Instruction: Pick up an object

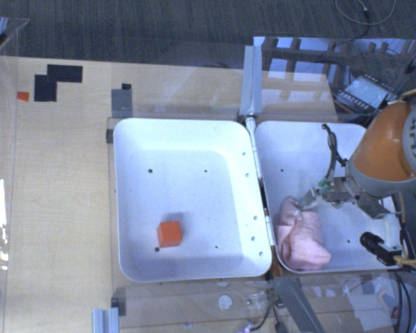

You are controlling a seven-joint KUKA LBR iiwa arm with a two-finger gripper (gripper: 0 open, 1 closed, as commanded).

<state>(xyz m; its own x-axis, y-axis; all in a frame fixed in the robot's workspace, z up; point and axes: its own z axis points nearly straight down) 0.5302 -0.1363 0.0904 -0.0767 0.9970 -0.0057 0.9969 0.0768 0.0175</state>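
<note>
Two white bins sit side by side on the desk, the arm reaching into the right one.
The hand (317,198) is low in the right bin (298,144), just above the top edge of a pink crumpled object (301,238) lying in that bin's lower left corner, close against the dividing wall; how far the hand is open cannot be told. The upper half of that bin is bare. In the left bin (180,144), an orange cube (170,234) sits lower left with open floor all around.
</note>
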